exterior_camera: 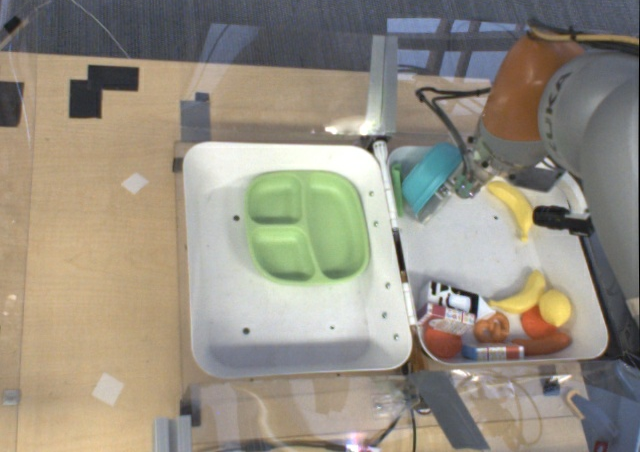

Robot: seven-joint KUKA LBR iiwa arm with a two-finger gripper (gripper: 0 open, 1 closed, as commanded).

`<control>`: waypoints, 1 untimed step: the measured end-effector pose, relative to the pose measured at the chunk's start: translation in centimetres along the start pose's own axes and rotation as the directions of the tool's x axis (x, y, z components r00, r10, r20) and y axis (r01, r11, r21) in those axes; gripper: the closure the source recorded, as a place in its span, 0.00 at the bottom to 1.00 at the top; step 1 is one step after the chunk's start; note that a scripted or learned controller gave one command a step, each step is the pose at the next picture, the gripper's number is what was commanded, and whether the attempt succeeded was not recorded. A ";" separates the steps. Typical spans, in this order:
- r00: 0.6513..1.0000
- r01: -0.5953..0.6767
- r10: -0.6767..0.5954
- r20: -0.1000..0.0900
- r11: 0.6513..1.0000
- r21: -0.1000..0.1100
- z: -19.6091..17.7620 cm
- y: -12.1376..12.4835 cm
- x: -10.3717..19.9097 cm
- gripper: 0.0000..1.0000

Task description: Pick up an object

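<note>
I take the right-hand shallow white bin [497, 240] as my landmark. At its far left corner a teal plastic bowl [432, 180] stands tilted on its edge, and the claw [462, 183] sits right against the bowl's right side. I cannot tell from here how the claw is set, nor whether it has the bowl at all. Just right of the claw, still in the far part of this bin, lies a single yellow plastic banana [512, 208], apart from the rest of the things.

Along the near wall of this bin the other items crowd together: a second yellow banana [524, 293], a round yellow lemon-like fruit [555, 307] touching a small orange-red fruit [535, 324], a long red piece like a sausage or pepper [545, 343], a red tomato-like ball [443, 343], a small brown-orange round thing [491, 327], and a printed red, white and black packet [452, 305]. A small tube or marker with a blue end [492, 351] rests by the near wall. The packet carries print, but it is too small for me to read.

To the left of my landmark, touching it side by side on the wooden bench [90, 270], stands the second shallow white bin [215, 330]. It holds a light green plastic divided tray [304, 225] with three compartments, lying flat near the middle.
</note>
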State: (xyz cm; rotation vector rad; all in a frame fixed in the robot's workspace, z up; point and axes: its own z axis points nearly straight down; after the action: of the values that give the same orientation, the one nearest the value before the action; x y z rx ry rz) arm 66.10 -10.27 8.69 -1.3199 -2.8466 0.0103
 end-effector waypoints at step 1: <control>0.947 -0.322 0.322 0.003 0.947 -0.002 0.0 0.0 0.9 0.00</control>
State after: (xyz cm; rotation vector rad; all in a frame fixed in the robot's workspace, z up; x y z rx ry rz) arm 65.52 -9.56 8.67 -1.7689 -2.5974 0.0104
